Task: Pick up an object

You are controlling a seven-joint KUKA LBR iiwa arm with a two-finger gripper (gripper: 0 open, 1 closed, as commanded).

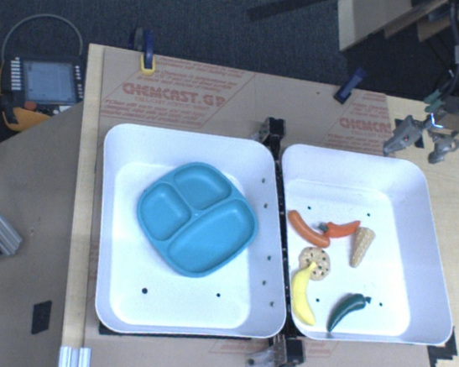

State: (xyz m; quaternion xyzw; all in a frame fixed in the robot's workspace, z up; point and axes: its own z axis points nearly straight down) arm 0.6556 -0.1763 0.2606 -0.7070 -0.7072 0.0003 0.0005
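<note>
Gripper (422, 139) hangs above right bin's (429, 207) far right corner, fingers spread and empty; best target the ice-cream cone (361, 245) lying apart toward the bin's right side, descending straight, fingers straddling its narrow width.

Red print on the brown board (225, 93) under the bins reads "CHEMCAST GP" just behind the left bin (112, 204). The same red lettering repeats behind the right bin (433, 241), partly cut off; the smaller lines are unreadable.
</note>
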